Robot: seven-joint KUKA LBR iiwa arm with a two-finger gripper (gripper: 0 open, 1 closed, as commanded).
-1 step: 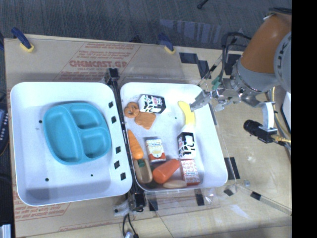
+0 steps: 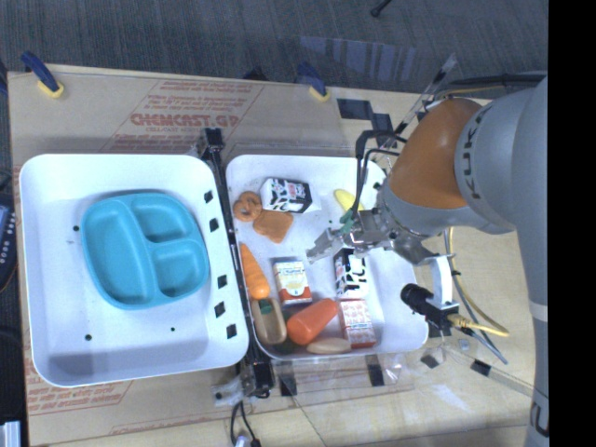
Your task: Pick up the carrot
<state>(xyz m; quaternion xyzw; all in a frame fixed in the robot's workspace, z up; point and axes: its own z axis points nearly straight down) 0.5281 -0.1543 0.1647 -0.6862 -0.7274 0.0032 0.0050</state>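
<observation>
Hovering over the right bin (image 2: 402, 335), the gripper (image 2: 337, 242) seems empty, its opening unclear; the carrot (image 2: 253, 270) lies just left.

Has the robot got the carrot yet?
Not yet. Nothing looks done: the carrot lies at the left edge of the right bin, beside small boxes and other toy food. In hand: the end effector is low over the bin's middle, apart from the carrot. Left: move across to it, grab it and lift it.
</observation>
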